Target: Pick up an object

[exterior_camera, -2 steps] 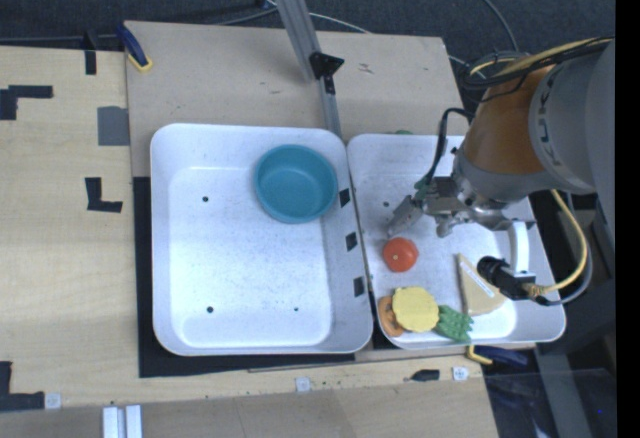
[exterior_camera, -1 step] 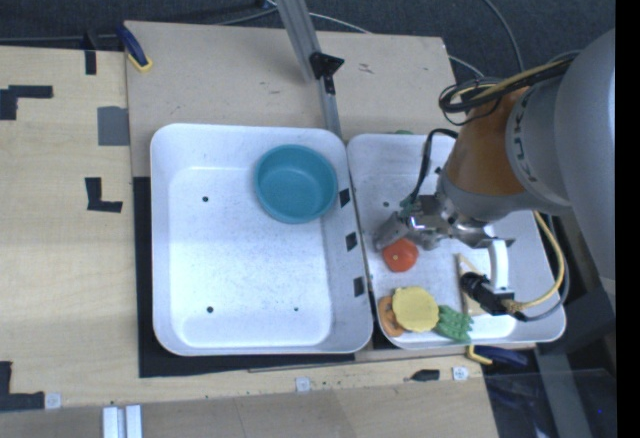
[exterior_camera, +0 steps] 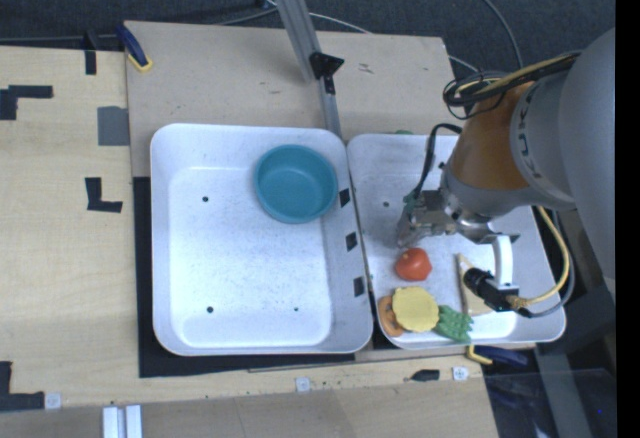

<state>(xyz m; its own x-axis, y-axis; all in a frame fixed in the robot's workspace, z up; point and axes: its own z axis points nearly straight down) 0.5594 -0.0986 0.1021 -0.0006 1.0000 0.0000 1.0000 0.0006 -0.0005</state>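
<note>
Tomato [exterior_camera: 413, 265] — gripper [exterior_camera: 412, 234] just above, pointing down

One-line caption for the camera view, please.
Gripper poised above a red ball in the right bin; blue bowl in the left.

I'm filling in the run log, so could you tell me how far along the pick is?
Done: the arm has reached into the right bin, and the gripper sits just above the red tomato-like object. In hand: nothing visibly. Left: grasping and lifting an object; the red one, the yellow disc and the green toy lie on the bin floor, and the blue bowl sits in the left bin.
</note>
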